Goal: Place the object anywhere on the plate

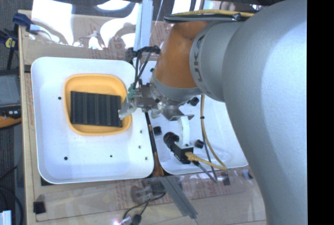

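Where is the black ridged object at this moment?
The black object lies flat on the yellow plate in the left bin. The gripper is at the plate's right edge, beside the object.

yellow plate (75, 88) | left bin, flat | black ribbed slab (95, 109) | lying flat on plate

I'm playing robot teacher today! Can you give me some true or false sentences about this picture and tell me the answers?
1. The yellow square plate sits in the left white bin. True.
2. A dark ribbed rectangular block lies on the plate. True.
3. The block is bright red. False: it is black.
4. The grey arm with the orange band reaches in from the left. False: it comes from the right.
5. The plate is round. False: it is square with rounded corners.
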### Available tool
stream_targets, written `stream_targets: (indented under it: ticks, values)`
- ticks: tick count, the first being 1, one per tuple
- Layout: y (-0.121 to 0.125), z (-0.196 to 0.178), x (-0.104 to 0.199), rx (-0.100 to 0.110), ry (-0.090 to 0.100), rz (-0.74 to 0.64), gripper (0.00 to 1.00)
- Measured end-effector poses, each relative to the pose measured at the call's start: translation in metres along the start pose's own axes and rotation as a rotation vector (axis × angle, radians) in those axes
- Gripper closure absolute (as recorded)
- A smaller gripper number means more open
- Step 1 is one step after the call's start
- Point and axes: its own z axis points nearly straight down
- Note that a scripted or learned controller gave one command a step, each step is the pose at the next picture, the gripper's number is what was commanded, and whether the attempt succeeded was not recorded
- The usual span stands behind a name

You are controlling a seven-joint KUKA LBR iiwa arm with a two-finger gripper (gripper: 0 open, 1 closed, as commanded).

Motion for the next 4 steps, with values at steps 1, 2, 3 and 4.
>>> stream_targets:
  ticks: [1, 2, 3, 4]
  values:
    - [0.020, -0.010, -0.062, -0.004, -0.002, -0.191, 0.00]
    - [0.028, -0.002, -0.009, -0.003, -0.001, -0.408, 0.00]
    - [0.062, -0.002, -0.065, -0.006, -0.004, -0.558, 0.00]
    - [0.080, -0.003, -0.003, -0.007, -0.004, -0.560, 0.00]
